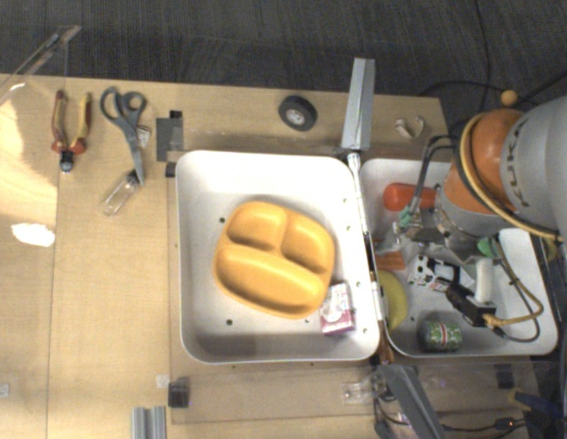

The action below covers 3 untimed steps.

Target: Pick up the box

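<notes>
The camera view looks down on a wooden bench (82,318) that carries two white bins side by side. The left bin (197,245) holds a large yellow cushion-like lump (274,256) near its middle. The box (337,307), small, pink and white, lies in that bin's near right corner, touching the lump's lower right edge and just beside the bin's right wall.

The arm (530,163) reaches in from the right, its orange band sitting above the right bin (530,337). The gripper (428,245) hangs low over the left part of the right bin, well apart from the box and separated from it by the two bin walls. Cables and wrist parts cover it, so how its tips stand cannot be told, and nothing is seen held there.

In the right bin, an orange-red item (404,195) lies near the far left corner, a yellow-green piece (394,298) rests against the left wall, and a green can (441,335) lies near the near edge.

On the bench's far left part lie red-handled pliers (69,126) and grey scissors (128,122), side by side. A black roll of tape (298,112) sits at the far edge, beside a grey metal bar (358,103).
</notes>
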Tool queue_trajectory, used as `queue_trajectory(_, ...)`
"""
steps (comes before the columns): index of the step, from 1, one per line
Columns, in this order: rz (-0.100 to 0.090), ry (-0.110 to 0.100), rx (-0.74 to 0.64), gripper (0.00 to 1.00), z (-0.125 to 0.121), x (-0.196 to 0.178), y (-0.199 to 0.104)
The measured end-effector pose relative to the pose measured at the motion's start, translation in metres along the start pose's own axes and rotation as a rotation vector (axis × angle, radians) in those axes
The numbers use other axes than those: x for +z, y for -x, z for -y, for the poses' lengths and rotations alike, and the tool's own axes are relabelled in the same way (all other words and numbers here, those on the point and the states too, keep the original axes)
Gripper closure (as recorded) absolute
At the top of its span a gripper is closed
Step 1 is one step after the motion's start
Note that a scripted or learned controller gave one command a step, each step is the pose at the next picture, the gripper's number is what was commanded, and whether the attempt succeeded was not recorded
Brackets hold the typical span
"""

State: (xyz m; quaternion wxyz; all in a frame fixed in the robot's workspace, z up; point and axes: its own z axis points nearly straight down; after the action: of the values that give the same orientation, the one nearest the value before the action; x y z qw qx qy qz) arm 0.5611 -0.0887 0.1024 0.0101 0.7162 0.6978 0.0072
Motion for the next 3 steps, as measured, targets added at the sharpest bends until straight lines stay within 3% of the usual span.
queue_trajectory(1, -0.003, -0.016, -0.073, 0.0, 0.013, -0.093, 0.036)
queue_trajectory(2, -0.002, -0.02, 0.241, 0.0, -0.001, 0.006, 0.013)
queue_trajectory(3, -0.004, -0.016, 0.235, 1.0, -0.004, -0.005, 0.011)
